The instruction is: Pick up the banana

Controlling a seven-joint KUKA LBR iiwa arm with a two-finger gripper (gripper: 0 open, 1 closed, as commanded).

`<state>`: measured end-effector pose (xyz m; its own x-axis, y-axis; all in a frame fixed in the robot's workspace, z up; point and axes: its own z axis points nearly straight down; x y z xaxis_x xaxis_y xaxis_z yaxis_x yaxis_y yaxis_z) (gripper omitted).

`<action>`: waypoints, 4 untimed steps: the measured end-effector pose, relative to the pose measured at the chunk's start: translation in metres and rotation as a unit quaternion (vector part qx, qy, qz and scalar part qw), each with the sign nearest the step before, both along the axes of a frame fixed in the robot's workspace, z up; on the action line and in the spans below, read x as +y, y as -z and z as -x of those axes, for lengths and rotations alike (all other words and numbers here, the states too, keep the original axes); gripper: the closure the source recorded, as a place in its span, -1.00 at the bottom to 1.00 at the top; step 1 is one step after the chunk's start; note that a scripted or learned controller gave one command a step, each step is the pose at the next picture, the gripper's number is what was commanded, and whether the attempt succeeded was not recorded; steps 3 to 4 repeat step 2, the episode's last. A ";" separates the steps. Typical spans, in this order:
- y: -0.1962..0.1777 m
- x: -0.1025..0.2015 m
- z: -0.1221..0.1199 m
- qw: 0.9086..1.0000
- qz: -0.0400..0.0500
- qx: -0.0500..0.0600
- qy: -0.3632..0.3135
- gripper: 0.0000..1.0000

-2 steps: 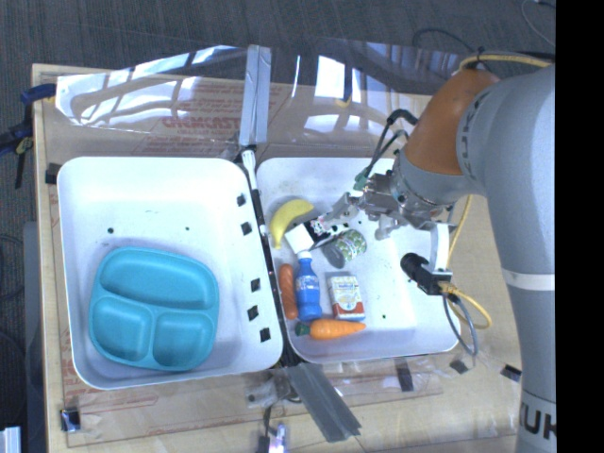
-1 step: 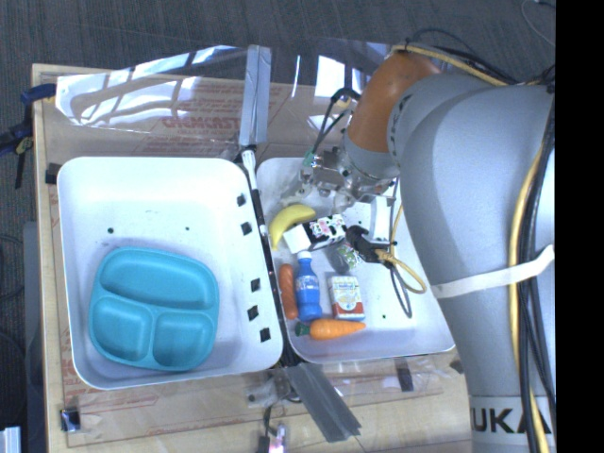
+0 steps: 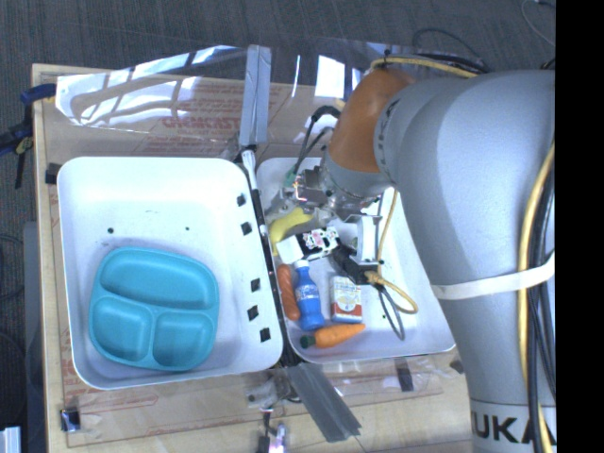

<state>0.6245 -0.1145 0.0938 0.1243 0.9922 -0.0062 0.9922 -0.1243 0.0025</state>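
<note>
Banana (image 3: 289,225) is the target: a short yellow piece lying in the right bin (image 3: 415,281), close against the bin's left wall and toward its far half.

Arm (image 3: 472,196): largest thing in view, bulk hanging over the right bin, orange band above the banana's far side. Gripper (image 3: 316,217) sits low, just beside the banana on its right; black hardware and cables crowd the spot, so whether it is open, closed or gripping cannot be told.

Left bin (image 3: 142,177): beyond the banana's wall, holding a teal divided tray (image 3: 153,308), well apart from the banana.

Nearer than the banana, same bin: blue bottle (image 3: 308,293), small carton (image 3: 346,300), orange carrot (image 3: 335,336) at the near wall, an orange piece (image 3: 287,291) along the left wall.

Judgement for the grasp: the banana lies tight to the wall, so little room on that side. Closing across its short width, centred, then lifting straight up, looks best. Risk: banana sliding toward the bottle, or a cable snagging.
</note>
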 end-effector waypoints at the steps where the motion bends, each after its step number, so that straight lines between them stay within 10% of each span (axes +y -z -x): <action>1: -0.009 0.003 0.000 1.000 -0.003 0.001 -0.002 1.00; 2: -0.144 0.071 -0.027 0.999 -0.003 0.001 0.051 1.00; 4: -0.144 0.071 -0.027 0.999 -0.003 0.001 0.051 1.00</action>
